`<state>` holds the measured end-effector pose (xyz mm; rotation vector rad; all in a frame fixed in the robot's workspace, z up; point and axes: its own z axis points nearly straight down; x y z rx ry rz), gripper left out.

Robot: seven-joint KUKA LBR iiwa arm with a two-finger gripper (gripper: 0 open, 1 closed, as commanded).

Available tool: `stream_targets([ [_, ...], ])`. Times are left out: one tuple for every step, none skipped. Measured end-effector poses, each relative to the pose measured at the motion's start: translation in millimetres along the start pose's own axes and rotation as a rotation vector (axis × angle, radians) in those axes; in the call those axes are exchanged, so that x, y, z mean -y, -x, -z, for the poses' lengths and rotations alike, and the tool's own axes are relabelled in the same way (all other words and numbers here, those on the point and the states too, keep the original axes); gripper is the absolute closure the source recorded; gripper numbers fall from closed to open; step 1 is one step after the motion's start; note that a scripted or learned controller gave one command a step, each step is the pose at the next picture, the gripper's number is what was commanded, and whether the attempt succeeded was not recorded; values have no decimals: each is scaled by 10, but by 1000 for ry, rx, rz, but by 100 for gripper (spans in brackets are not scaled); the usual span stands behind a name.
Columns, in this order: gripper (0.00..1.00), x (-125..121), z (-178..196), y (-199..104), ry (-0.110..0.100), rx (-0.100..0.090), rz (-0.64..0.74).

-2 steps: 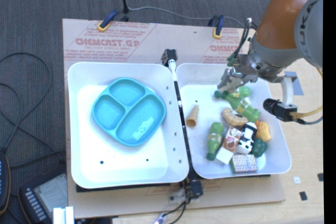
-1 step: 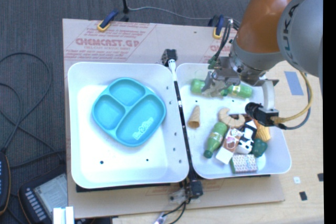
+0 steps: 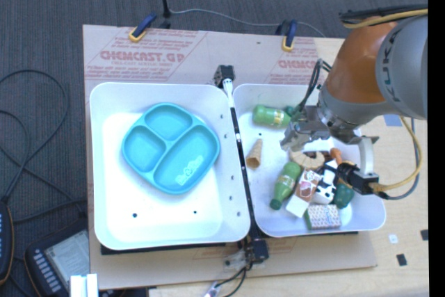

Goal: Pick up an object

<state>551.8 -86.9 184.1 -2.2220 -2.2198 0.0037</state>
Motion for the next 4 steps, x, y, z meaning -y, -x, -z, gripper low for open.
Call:
stream_targets([
  [0,-3,3,-5,1,-1,1],
  [0,261,-883,268,5,0,1],
  [100,262,-790,273,4,0,1],
  [100,6,283,-349,4,-1,3],
])
